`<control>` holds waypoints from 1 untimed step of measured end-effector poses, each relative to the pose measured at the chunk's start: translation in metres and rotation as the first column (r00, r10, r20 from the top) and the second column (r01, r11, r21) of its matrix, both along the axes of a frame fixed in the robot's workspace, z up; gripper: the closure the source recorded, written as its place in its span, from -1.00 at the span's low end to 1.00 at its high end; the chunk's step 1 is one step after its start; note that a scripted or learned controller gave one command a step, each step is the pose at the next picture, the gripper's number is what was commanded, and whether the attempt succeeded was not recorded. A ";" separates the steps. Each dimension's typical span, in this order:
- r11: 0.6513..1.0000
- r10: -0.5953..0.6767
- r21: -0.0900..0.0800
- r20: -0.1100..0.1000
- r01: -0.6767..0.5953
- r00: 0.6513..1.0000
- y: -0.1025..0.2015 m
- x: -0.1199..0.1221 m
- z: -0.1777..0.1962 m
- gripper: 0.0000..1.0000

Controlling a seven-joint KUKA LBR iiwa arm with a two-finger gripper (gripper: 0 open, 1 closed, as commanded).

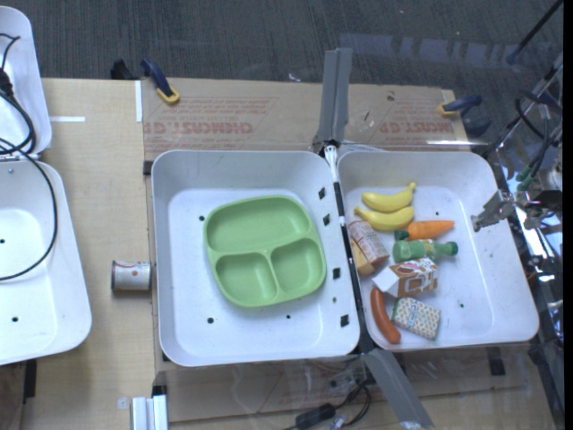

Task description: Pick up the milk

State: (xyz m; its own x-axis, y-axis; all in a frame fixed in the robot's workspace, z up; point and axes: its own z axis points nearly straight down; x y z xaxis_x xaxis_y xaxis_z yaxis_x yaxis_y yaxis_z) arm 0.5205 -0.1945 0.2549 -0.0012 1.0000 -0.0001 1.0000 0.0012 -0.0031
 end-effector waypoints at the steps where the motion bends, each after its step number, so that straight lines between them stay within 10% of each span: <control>1: 0.953 -0.304 0.005 0.016 0.304 0.953 0.038 -0.034 -0.145 -1.00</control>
State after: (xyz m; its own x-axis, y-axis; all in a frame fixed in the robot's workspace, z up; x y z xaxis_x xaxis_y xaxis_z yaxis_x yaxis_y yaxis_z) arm 0.4868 -0.1561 0.1096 0.3030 0.9530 0.0047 0.9529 -0.3030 0.0124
